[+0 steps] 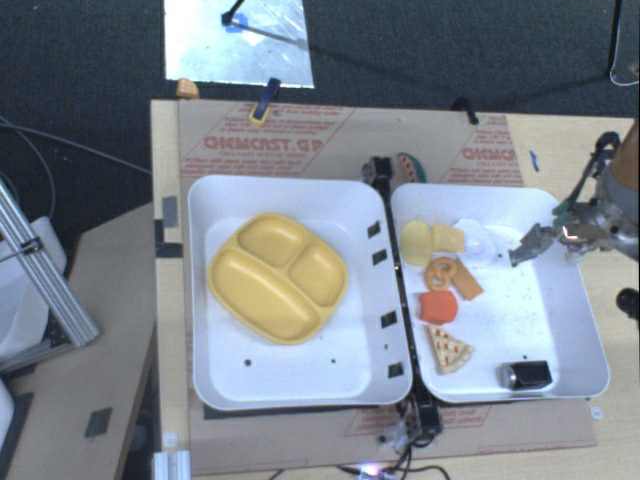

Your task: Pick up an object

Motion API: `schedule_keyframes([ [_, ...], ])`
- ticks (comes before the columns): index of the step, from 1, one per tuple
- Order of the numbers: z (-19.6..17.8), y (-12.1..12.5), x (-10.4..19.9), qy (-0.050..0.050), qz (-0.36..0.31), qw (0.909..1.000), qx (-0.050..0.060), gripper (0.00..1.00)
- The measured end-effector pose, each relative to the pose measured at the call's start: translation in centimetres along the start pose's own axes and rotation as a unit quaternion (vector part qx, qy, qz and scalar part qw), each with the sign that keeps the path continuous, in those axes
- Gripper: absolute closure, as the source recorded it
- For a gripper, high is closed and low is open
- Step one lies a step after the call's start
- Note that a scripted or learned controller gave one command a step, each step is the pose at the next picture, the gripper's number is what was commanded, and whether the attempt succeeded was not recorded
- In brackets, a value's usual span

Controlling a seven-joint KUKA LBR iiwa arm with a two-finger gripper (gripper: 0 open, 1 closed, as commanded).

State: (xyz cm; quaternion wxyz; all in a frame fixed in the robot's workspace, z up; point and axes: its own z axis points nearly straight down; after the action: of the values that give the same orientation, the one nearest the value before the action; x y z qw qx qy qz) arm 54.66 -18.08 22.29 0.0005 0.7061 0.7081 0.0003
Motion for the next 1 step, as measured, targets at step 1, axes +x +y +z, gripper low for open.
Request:
schedule_keyframes([
  [1, 10.62, -5.98, -2.69, 0.001, 0.003, 1.0, 0.004, 0.0],
])
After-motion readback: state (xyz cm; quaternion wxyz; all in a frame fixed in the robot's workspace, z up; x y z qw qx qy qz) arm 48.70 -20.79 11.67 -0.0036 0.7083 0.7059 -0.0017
